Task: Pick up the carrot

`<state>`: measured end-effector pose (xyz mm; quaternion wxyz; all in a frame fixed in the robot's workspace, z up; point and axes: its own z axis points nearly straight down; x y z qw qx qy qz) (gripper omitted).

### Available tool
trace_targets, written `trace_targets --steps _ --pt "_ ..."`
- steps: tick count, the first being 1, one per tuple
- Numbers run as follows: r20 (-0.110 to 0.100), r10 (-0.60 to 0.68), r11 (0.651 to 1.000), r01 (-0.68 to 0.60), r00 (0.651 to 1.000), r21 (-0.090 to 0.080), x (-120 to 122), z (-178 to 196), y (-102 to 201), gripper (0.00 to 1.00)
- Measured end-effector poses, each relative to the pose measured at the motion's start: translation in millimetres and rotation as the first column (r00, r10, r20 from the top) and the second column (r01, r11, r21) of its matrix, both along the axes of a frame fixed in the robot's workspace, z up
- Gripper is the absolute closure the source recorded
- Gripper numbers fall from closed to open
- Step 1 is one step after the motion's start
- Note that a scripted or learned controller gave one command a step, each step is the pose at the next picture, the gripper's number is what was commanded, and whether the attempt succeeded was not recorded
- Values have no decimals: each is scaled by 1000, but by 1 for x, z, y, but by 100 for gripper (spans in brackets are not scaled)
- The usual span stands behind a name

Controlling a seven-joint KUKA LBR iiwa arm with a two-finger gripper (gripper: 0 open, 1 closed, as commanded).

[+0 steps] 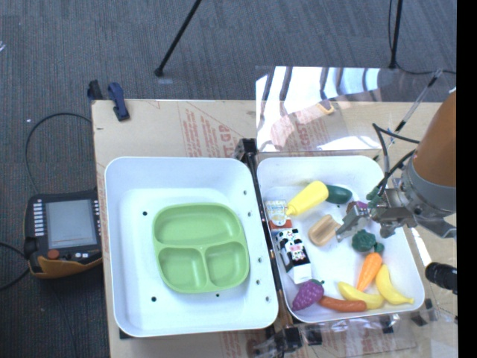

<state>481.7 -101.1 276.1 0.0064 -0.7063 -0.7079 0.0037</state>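
Observation:
The carrot (369,270), orange with a dark green leafy top (364,241), lies in the right bin (272,171) near its right wall, pointing down towards the front. My gripper (363,224) hangs just above and behind the leafy top, at the end of the grey arm with the orange band (440,151) that comes in from the right. Nothing shows in its grasp.
Around the carrot lie a yellow banana (393,287), a second yellow fruit (358,294), a red-orange pepper (343,304) and purple grapes (308,294). Further left are a tan bread piece (323,230), a cow-patterned carton (295,255) and a yellow squash (308,197). The left bin (127,200) holds a green divided plate (200,246).

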Motion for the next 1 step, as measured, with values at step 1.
trace_targets --steps 1 --pt "-5 151 989 -151 989 7 -11 -135 -113 0"
